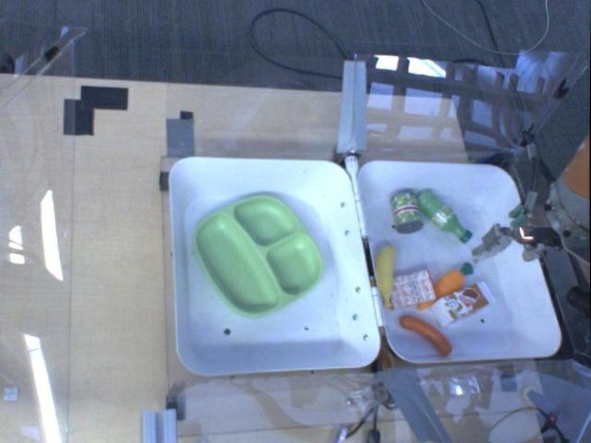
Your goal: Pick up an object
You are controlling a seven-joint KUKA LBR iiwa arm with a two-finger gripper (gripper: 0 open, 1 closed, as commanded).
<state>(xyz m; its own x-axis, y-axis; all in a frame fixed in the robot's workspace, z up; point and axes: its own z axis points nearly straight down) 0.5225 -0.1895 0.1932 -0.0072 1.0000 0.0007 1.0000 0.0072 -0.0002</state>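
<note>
The pincer (pixel 500 241) hung open and empty just right of the carrot (pixel 450 282), nothing picked yet.

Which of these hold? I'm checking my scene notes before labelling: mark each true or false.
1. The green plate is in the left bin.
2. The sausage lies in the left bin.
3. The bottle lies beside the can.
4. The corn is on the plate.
1. True: the green plate lies in the left bin.
2. False: the sausage is in the right bin.
3. True: the bottle lies beside the can.
4. False: the corn lies in the right bin.
</note>
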